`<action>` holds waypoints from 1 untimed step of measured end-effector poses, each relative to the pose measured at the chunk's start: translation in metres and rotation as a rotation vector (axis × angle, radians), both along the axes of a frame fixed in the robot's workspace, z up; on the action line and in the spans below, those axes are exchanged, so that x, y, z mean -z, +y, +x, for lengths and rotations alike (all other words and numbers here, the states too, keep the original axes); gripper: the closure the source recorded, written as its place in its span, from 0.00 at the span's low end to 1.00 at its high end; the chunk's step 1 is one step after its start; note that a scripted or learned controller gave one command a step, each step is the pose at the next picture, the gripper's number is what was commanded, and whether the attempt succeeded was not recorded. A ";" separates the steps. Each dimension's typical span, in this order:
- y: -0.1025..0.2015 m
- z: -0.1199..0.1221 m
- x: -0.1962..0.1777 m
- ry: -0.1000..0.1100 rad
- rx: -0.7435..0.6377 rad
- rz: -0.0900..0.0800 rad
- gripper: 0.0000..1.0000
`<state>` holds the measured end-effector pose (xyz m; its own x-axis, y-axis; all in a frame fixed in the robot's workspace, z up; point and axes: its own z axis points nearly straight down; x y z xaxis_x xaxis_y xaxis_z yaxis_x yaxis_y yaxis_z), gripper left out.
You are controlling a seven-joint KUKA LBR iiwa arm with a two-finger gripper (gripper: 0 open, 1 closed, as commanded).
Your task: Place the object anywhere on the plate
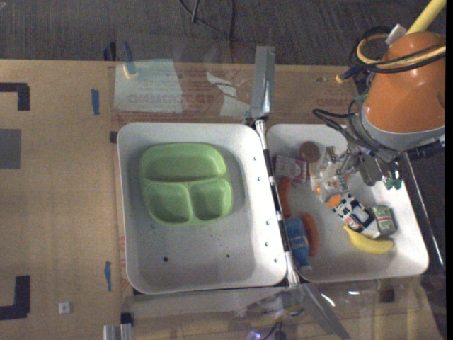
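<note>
Green divided plate in the left bin, gripper low over the right bin's clutter, fingers' state unclear, no object visibly between them, banana nearby.

The arm reaches in from the right, gripper lowered.

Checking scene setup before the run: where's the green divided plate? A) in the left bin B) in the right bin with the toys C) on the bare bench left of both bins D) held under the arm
A: the green plate lies in the left bin, while the banana and other small items lie in the right bin under the arm.
</note>
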<state>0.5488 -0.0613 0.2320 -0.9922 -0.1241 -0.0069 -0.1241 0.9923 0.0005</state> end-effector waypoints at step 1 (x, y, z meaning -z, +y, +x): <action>0.002 0.088 0.036 -0.001 0.026 0.001 1.00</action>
